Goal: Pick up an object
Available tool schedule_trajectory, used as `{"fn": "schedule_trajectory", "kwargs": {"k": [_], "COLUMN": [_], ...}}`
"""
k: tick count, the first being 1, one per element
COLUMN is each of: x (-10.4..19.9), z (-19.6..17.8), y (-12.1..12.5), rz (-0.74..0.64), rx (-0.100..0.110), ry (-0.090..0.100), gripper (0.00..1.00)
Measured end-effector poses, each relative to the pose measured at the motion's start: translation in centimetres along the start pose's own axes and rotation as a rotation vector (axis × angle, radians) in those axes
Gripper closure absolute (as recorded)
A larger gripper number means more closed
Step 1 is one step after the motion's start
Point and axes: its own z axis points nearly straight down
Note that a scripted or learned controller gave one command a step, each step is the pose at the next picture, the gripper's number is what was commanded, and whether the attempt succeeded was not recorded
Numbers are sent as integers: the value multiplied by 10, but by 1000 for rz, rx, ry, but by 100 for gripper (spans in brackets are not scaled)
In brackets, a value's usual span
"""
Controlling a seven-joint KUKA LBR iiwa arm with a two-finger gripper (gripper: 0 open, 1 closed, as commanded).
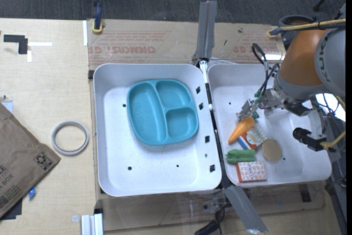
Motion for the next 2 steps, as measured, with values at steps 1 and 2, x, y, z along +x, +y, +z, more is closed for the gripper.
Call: {"fn": "schedule_trajectory", "kwargs": {"k": [1,2], "x": [38,37], "z": [0,-9], "y": [-36,-36], "rz": [-141,-135], "rx": [2,1], "ry": [2,1], "gripper": [0,100]}}
